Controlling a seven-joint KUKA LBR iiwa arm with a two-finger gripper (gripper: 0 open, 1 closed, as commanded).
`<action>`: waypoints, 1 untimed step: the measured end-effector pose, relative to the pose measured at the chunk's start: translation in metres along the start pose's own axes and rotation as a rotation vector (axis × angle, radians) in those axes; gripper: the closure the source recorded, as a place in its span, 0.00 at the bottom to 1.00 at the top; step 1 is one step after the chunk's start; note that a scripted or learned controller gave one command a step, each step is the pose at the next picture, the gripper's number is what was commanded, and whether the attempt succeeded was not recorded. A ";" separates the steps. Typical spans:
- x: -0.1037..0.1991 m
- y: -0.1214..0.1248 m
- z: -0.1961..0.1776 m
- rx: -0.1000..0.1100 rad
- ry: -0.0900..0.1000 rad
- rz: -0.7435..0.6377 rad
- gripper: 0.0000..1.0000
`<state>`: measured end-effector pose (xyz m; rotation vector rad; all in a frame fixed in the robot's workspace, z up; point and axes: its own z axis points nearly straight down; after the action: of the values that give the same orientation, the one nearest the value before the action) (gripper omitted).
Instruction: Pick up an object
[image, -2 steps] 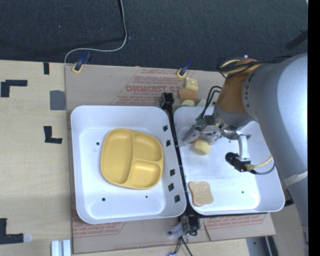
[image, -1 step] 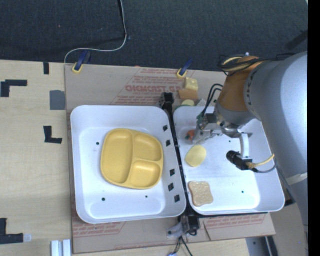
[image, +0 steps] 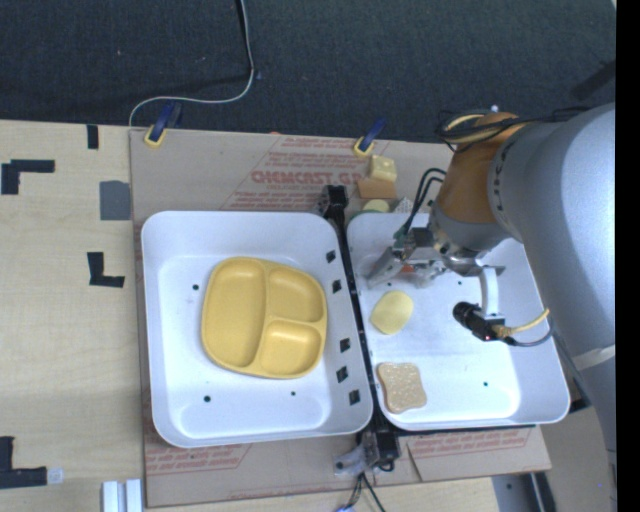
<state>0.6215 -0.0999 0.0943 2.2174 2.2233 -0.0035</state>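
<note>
A pale yellow round object (image: 392, 312) lies flat on the floor of the right white bin (image: 520, 400), near its left wall, with a tan toast-like slice (image: 401, 386) below it toward the front rim. The gripper (image: 385, 266) hangs just above and left of the round object, its metal fingers (image: 380, 268) slanting down toward the wall shared with the left bin; nothing sits between them, and whether they are spread or closed I cannot tell. The grey arm (image: 560, 210) (orange band above the wrist) covers the bin's far right corner. The left white bin (image: 170, 400) holds a yellow divided plate (image: 264, 317). Open floor lies right of both items, so approach from there looks easier.
</note>
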 end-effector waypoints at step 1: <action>-0.006 0.048 0.008 -0.001 0.002 0.000 0.00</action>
<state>0.6693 -0.1056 0.0863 2.2176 2.2237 -0.0002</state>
